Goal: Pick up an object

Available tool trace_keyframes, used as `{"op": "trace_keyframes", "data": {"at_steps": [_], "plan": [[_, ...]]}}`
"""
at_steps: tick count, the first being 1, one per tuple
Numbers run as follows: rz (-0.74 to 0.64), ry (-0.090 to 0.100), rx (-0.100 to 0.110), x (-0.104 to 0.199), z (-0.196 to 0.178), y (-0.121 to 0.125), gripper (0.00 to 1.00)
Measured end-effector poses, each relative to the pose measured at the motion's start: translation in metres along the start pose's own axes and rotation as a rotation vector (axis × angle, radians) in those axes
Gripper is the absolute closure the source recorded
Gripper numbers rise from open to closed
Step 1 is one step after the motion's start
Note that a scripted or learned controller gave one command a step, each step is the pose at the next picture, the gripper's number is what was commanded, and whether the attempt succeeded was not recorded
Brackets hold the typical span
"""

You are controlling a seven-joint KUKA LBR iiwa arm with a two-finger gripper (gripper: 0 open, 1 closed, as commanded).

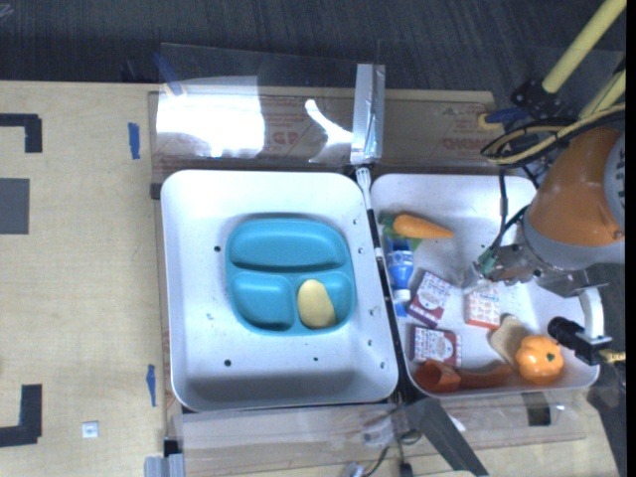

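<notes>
Objects sit mostly in the right bin (437,189): carrot (422,228) near the top left, blue bottle (400,266) along the left wall, three red-white packets (431,297) mid-bin, a dark red piece (457,376) along the front wall, tan piece (505,338) touching an orange fruit (540,359) at front right. Left bin (189,296) holds a blue tray (288,271) with a yellow lump (316,303) in its lower-right compartment.

Arm (581,202) comes in from the right, over the right bin's right half. Gripper (500,264) hangs near the rightmost packet (483,307), just above it in the view. Nothing is visibly between its tips; can't tell the gripper state, the wrist hides it.

Step, my read: approach phase, no grasp yet. Can't tell how high the gripper is above the bin floor.

Next move needs: commit to one target. The packet under the gripper is nearest, but it lies flat and would likely be hard to pinch from above. The carrot stands apart from the rest and looks easier, if the jaws line up across its narrow axis. The fruit is crowded by the tan piece and the bin corner, so finger clearance looks poor there.

Risk: clutter mid-bin, so a descent could nudge neighbours or close on nothing.
</notes>
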State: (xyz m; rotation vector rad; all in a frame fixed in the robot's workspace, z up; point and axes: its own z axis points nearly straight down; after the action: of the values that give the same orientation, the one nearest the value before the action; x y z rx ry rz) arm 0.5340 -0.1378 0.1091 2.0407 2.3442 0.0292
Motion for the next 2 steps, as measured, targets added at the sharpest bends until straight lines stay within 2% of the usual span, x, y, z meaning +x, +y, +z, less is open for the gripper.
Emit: {"op": "trace_keyframes", "data": {"at_steps": [1, 2], "plan": [[0.036, 0.006, 0.019, -0.013, 0.018, 0.086, 1.0], [-0.384, 0.009, 0.018, -0.066, 0.018, 0.067, 1.0]]}}
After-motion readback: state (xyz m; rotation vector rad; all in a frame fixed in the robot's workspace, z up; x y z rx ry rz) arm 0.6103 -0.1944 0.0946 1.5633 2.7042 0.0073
